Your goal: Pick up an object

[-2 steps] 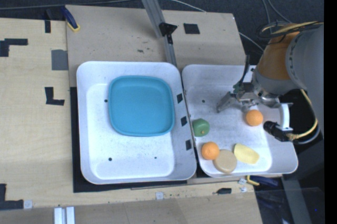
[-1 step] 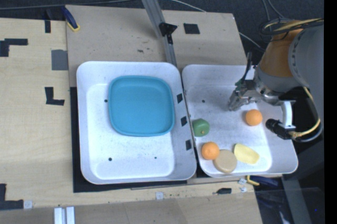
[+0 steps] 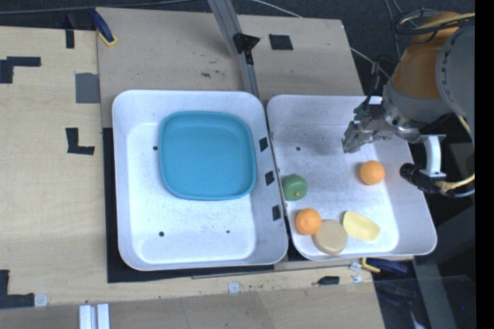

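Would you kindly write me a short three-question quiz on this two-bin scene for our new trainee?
1. True or false: the blue plate lies in the same bin as the gripper.
2. Multiple choice: which item lies nearest the divider between the bins? A) the green object B) the yellow object C) the orange ball closest to the gripper
3. How many orange balls are in the right bin?

Key
1. False: the plate lies in the left bin, while the gripper hangs over the right bin.
2. A.
3. Two: one near the gripper and a second orange ball beside the tan disc.
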Controlling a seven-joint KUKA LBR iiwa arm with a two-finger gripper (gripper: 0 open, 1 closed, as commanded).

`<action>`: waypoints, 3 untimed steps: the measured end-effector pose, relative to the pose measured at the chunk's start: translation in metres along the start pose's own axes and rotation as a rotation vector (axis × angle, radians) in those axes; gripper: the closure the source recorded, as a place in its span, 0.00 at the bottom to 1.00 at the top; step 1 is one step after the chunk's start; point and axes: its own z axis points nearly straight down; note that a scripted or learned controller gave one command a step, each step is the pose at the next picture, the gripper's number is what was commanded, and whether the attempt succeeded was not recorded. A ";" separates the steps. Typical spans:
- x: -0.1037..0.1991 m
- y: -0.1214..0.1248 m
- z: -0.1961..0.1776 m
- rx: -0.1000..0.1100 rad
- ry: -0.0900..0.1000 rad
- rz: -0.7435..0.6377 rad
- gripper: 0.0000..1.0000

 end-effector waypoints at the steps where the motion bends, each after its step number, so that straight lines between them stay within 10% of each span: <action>1: 0.000 -0.006 -0.060 -0.002 0.000 0.000 1.00; 3: 0.051 -0.009 -0.100 0.004 0.001 -0.003 1.00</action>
